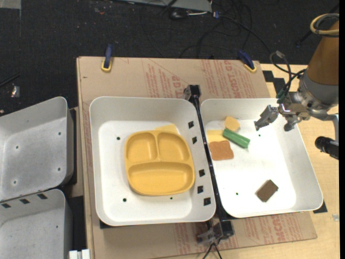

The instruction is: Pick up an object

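- Gripper (276,118) hangs over the far right part of the right bin (302,169); fingers spread wide, nothing between them.
- Candidates to pick all sit in the right bin: green stick (236,138), round yellow piece (232,123) just beyond it, pale yellow slab (214,136) and orange-brown slice (221,151) against the bin's left wall, brown block (267,190) alone toward the near side.
- Left bin (102,144) holds a yellow divided tray (159,163), with a pale yellow sheet (168,129) poking out at its far edge.
- Judgement: no grasp yet; gripper is well right of the cluster and looks well above the bin floor.
- Risk 1: cluster at far left is packed. Green stick touches or overlaps the yellow piece and the slab, so a descent there could hit two things at once and shove them instead of closing on one.
- Risk 2: slab and slice look flat and hug the divider; fingers may skate over them or strike the bin wall.
- Risk 3: green stick lies diagonally; if the jaw line runs along it, the close will miss.
- Brown block is the cleanest target: isolated, open floor all round, though low.
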Robot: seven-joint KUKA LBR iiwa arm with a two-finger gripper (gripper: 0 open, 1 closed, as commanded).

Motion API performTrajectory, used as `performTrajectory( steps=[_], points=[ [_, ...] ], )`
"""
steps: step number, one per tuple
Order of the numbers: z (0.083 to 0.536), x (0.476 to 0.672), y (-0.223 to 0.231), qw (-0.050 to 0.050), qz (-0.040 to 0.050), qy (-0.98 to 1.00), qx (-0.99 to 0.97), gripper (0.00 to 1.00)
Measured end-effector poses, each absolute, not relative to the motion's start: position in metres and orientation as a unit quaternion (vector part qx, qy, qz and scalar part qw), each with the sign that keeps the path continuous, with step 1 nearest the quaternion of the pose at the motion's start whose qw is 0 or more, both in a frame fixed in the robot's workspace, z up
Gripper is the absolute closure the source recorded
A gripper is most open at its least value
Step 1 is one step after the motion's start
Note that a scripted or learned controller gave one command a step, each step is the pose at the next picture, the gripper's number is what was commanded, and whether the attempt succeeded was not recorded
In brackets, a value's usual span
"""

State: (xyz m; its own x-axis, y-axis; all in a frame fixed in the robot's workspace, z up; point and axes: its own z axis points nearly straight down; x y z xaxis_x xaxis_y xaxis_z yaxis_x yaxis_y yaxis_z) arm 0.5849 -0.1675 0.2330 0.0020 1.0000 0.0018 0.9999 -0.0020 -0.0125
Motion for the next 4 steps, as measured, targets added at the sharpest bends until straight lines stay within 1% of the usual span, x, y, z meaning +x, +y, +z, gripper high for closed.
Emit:
performTrajectory(
  steps=[1,2,3,4],
  points=[
    [0.24,0.588,-0.167,0.0,0.0002,-0.707,-0.707,0.0],
    [0.177,0.583,-0.161,0.003,0.0017,-0.707,-0.707,0.0],
    [0.126,0.572,-0.161,0.002,0.0016,-0.706,-0.708,0.0],
    [0.09,0.571,-0.161,0.001,0.001,-0.707,-0.708,0.0]
  ],
)
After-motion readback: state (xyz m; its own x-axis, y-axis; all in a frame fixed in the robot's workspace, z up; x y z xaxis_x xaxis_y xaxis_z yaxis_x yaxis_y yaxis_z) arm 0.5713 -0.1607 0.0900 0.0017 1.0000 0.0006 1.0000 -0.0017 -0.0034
